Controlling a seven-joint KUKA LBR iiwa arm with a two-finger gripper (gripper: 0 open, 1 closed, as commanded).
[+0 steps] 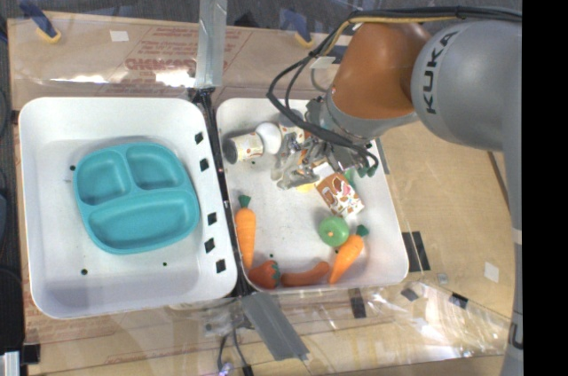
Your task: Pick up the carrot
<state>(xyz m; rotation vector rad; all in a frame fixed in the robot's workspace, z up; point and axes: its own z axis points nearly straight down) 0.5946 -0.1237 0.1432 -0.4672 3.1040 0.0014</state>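
I see the jaws point(297, 163) low in the right bin point(383, 188), but I cannot tell whether they are parted. Both white bins sit on a bench point(426, 179) covered in cardboard and clear plastic. One orange carrot point(245, 229) lies along the bin's left wall; another carrot point(348, 256) leans near the front right corner.

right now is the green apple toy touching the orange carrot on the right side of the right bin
Touching: in the camera view, the green apple toy overlaps the orange carrot's upper end with no white floor between them.
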